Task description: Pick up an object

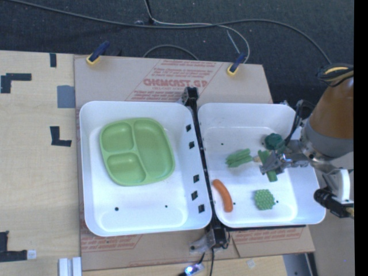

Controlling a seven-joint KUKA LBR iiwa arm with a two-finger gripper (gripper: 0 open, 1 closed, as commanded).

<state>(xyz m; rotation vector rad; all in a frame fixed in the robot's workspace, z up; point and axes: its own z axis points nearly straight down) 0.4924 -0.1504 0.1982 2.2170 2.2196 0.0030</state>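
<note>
Camera view has the gripper (270, 167) down in the right bin (241, 115) near its right edge, but I honestly can't tell its state. Green toy (238, 157) sits mid-bin; hot dog (223, 195) and round green thing (264, 199) sit by the front edge.

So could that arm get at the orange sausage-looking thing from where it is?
Probably yes. The orange sausage lies in the open in the right bin, nothing on it, and the gripper hovers in that same bin.

Green divided plate (137, 151) lies in the left bin (92, 171) — clamps (98, 52) beyond
</note>
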